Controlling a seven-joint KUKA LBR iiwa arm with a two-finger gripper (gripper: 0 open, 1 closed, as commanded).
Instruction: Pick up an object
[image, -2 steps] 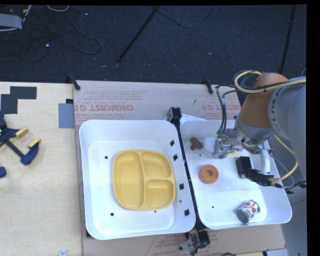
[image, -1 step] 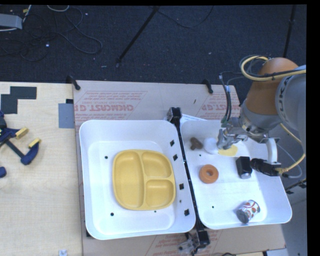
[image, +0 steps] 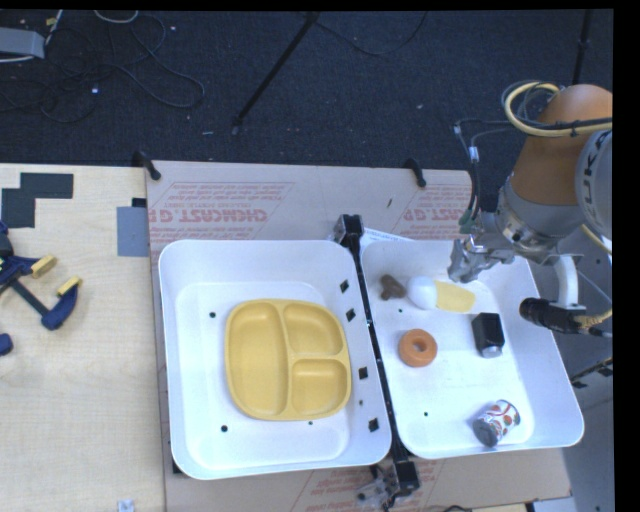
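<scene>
Because the gripper (image: 466, 262), finger state indiscernible, hovers near the yellow wedge (image: 455, 297), it may knock the white ball (image: 424, 293).

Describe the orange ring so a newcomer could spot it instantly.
Look in the right bin, the one without the yellow tray. Near its centre, by the divider, lies the donut. It is the only round orange thing with a hole.

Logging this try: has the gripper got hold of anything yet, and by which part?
Nothing is visibly held. The gripper hangs over the right bin, just above the yellow piece, with no object seen between its fingers.
</scene>
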